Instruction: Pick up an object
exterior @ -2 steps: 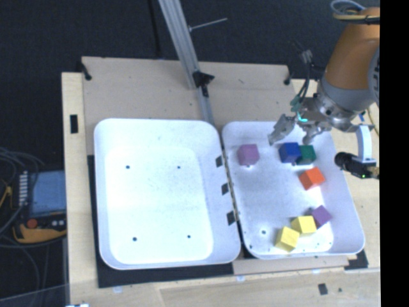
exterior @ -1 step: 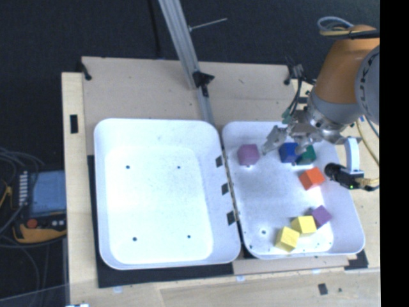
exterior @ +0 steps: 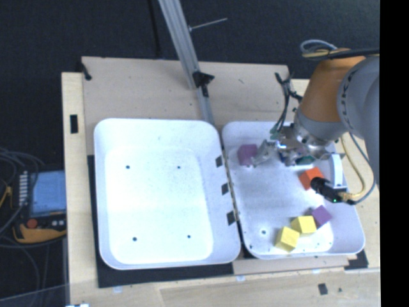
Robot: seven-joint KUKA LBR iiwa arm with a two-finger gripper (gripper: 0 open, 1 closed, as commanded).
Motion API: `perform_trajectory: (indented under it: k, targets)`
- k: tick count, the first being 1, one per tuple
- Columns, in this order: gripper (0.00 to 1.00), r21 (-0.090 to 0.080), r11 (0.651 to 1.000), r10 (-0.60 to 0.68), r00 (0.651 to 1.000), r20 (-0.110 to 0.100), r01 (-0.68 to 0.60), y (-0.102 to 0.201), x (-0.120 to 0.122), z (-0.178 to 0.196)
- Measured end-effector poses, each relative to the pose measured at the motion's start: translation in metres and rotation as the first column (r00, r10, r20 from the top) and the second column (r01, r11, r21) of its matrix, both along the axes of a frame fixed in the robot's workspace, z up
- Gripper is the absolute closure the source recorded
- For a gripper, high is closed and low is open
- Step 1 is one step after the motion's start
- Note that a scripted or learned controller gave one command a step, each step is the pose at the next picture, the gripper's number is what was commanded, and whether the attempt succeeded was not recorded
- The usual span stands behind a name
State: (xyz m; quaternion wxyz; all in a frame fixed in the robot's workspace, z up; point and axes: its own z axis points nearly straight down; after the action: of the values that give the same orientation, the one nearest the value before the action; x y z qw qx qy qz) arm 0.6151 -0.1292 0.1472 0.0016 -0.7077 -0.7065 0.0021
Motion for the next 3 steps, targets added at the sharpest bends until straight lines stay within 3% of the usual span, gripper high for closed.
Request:
perform_trajectory:
  k: [1,2,3]
  targets:
    - [0.00,-0.001,1.000,0.001,1.000,0.005,-0.001,-0.001,0.000,-0.052]
    - [1.00,-0.001,1.000,-0.006,1.000,0.011,0.006,-0.002,0.001,-0.038]
    - [1.00,-0.002,1.000,0.000,1.000,0.012,0.000,-0.012,0.005,0.012]
